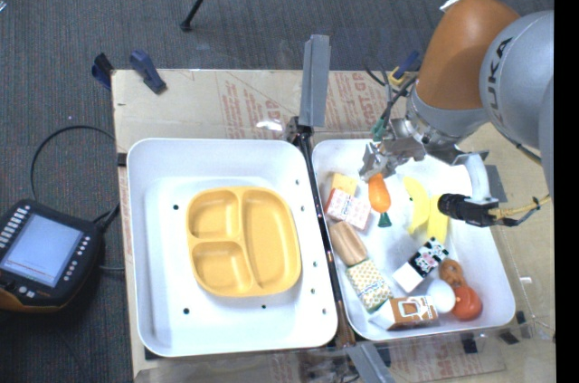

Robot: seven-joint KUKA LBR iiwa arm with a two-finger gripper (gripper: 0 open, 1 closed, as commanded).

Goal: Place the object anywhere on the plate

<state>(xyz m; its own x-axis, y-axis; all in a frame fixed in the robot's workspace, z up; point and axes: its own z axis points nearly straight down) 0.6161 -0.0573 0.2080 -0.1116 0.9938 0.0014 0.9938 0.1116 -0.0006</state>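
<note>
A yellow plate (242, 241) with three compartments lies in the middle of the left bin (154, 191), with nothing on it. My gripper (387, 162) hangs over the far left part of the right bin (496, 268). Right beneath it lies an orange toy carrot (379, 192) with a green top. The carrot's upper end meets the gripper's lower edge in the picture, and I cannot tell whether they touch. A yellow cheese wedge (343, 185) and a pink-and-white carton (348, 208) lie just left of the carrot.
The right bin is crowded: a banana (419, 205), a bread roll (347, 243), a patterned box (369, 284), a black-and-white carton (428, 259), an egg (441, 295), a tomato (466, 304), a brown carton (412, 311). A grey post (316, 91) stands behind the bins' divide.
</note>
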